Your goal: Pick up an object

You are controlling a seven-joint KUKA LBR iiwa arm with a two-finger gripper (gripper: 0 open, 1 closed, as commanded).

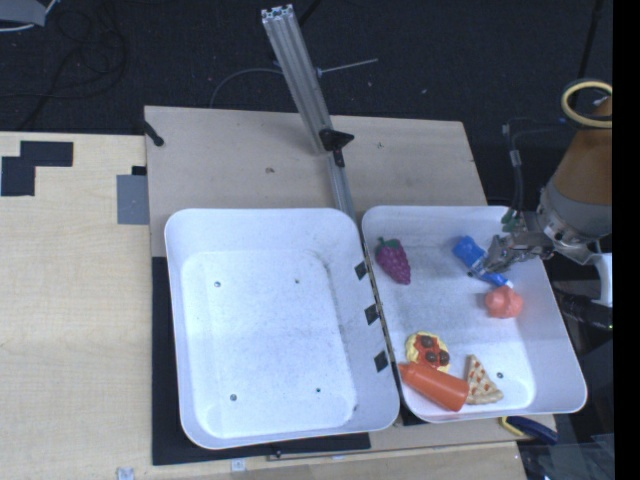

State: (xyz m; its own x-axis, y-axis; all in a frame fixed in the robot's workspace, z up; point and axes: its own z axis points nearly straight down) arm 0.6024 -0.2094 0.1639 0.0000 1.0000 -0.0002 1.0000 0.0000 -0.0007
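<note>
the arm comes in from the right edge, its orange band high at the right, and the gripper (497, 261) sits low over the far right part of the right bin (450, 218). its tip is right against a blue object (468, 251) and a small blue-and-white piece just nearer, but whether anything is pinched there, or how the hand stands, cannot be told from this view. just near of the gripper lies a pink, rounded object (504, 303), close to the bin's right wall. a purple bunch of grapes (394, 261) lies toward the bin's left side, well apart from the gripper. at the near end of the same bin, a yellow round piece with red and dark spots (428, 349) sits just beyond an orange carrot-like piece (434, 386), and a pizza slice (481, 381) rests just to the right of that, touching or nearly touching it. the left bin (200, 238) stands beside the right bin, their walls meeting along the middle.
</note>
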